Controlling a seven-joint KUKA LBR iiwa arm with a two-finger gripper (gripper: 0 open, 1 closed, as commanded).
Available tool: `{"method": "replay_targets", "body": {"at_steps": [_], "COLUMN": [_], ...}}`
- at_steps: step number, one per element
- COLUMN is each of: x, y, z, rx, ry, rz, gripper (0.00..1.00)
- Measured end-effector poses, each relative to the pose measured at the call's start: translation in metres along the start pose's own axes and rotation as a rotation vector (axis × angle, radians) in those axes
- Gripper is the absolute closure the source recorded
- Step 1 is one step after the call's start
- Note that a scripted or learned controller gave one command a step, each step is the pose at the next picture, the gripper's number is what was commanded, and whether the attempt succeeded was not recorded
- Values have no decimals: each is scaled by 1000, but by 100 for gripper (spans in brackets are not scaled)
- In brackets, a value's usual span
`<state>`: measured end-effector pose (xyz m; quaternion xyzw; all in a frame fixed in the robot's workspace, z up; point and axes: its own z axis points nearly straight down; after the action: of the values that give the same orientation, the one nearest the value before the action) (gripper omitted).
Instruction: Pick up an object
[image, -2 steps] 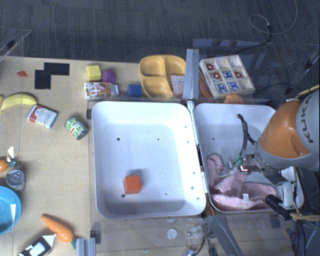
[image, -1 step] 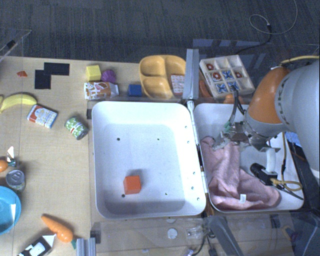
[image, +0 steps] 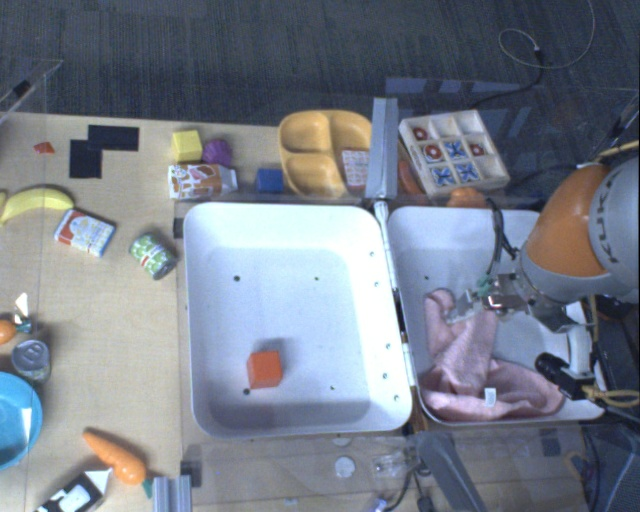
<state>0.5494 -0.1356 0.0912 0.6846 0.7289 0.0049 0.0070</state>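
The grey arm with its orange band (image: 560, 232) reaches over the right shallow white bin (image: 440, 240); its hand (image: 487, 298) sits low at the upper edge of a crumpled pink cloth (image: 470, 365), and whether it is wide, narrow or holding the cloth cannot be told from this slanted view; the cloth lies in the near half of the right bin, bunched against the wall shared with the left shallow white bin (image: 290, 225) and spreading toward the right bin's front rim; a small white tag shows on its lower fold. In the left bin a small orange cube (image: 265, 369) rests alone near the front-left part of the floor, well apart from the cloth. Beyond the left bin's far rim, on the table (image: 90, 330), stand a yellow divided dish (image: 322, 150), a small blue block (image: 268, 180), a purple ball (image: 217, 152) and a yellow cube (image: 186, 145); left of that bin lie a yellow banana (image: 35, 203) and a small green can (image: 153, 255); an orange carrot (image: 117, 458) lies off its front-left corner.
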Motion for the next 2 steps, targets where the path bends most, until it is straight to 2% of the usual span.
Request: {"method": "replay_targets", "body": {"at_steps": [1,2], "x": [13,45], "y": [-55,-21], "z": [-1,0], "rx": [-4,-1], "ry": [-1,0], "rz": [-98,35], "gripper": [0,0]}}
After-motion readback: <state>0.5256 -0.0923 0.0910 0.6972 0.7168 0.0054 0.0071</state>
